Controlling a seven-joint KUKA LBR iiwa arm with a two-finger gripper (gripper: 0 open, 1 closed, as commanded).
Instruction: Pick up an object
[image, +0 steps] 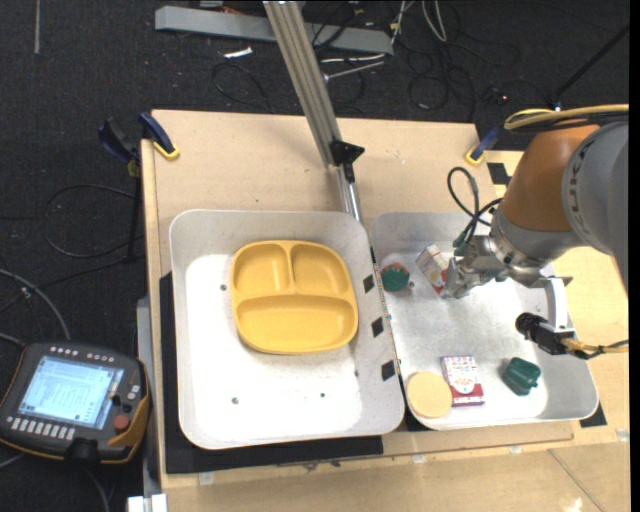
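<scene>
The grey two-finger gripper hangs low near the right white bin's far edge, just beside a small pale crumpled packet — whether it is released or clenched, I cannot tell.

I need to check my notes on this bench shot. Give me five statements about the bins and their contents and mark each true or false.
1. The yellow divided tray lies in the left bin. True.
2. The small red and white box sits in the left bin. False: it lies in the right bin, near the front edge.
3. The round tan disc lies beside the small red and white box. True.
4. The dark green object rests on the yellow divided tray. False: it lies in the right bin, right of the box.
5. The end effector hovers over the left bin. False: it is over the right bin, near the back.
</scene>
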